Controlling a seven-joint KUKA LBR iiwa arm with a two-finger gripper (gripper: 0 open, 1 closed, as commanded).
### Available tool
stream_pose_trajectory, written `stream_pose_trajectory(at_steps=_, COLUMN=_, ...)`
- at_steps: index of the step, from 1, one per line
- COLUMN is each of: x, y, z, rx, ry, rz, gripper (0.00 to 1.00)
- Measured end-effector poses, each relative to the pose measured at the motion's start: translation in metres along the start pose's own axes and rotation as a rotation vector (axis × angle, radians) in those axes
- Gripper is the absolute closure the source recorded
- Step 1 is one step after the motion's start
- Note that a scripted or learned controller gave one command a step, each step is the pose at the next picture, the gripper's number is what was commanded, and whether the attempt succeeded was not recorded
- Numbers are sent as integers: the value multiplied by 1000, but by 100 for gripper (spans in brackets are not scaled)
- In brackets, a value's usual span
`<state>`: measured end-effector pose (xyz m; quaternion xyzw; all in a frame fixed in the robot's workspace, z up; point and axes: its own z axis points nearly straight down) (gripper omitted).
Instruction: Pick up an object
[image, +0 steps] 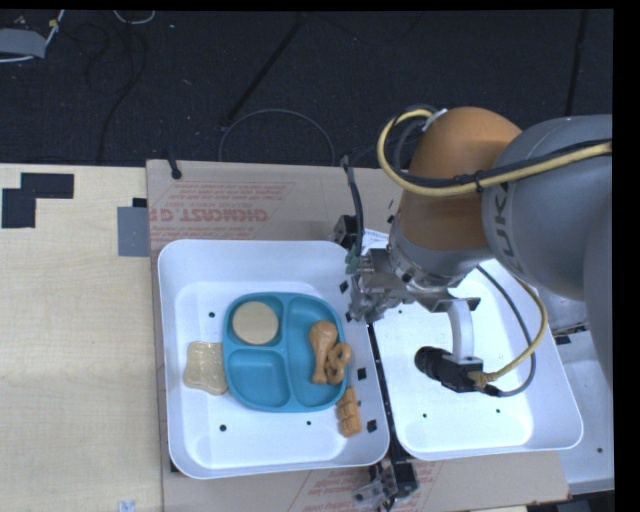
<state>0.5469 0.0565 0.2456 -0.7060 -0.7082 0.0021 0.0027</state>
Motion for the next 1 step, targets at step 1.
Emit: stream_pose_trajectory(at_steps=1, x=45, y=-23, z=10, rx=0, ry=0, rz=0, gripper=100)
